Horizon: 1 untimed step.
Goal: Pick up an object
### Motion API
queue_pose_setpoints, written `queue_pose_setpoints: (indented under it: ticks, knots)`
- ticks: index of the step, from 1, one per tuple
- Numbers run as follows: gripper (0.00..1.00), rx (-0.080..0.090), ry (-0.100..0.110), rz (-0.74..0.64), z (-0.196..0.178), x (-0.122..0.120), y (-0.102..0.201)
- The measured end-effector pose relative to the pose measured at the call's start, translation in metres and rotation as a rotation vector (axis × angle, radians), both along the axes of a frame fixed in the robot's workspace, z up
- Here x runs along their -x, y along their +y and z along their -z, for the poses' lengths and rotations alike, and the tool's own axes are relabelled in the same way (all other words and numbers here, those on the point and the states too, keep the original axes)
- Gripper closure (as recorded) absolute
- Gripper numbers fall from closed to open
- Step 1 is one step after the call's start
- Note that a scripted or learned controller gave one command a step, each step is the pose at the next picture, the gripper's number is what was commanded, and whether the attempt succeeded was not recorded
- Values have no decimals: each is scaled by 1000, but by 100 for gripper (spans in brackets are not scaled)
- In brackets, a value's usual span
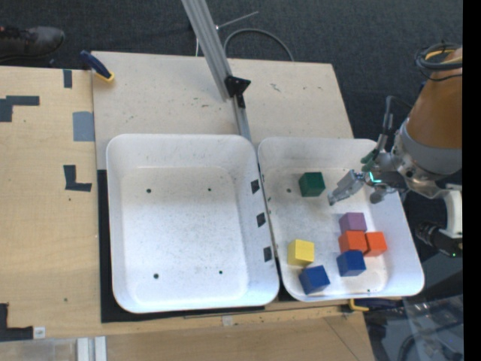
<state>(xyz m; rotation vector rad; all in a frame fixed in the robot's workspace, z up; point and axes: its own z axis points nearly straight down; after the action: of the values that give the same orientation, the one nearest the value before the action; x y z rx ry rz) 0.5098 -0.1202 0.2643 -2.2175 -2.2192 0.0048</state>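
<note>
Your gripper (347, 189) hangs over the right bin (391, 283), a little to the right of the green block (311, 183). It holds nothing. The view is too small and blurry to show how the jaws stand, so I cannot tell you that. All the blocks sit in this same bin. The green block is by itself near the middle, with bare floor all around it. The purple block (352, 222) sits just above the two orange blocks (363, 242), and the three touch each other. Two blue blocks (351, 263) lie low in the bin, and one yellow block (302, 251) sits close to the lower blue one. I think the green block is your best pick, because nothing crowds it and it is near. Move over until it sits right under the middle of the gripper. Line up with two flat sides, not the corners. Go down slowly so you do not push it away. Squeeze, then lift straight up. The left bin (120, 156) is not needed for this step.
</note>
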Motion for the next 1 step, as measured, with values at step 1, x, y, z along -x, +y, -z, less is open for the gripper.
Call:
queue_pose_setpoints:
  ticks: [1]
  knots:
    - [0, 1, -4, -1, -2, -1, 0]
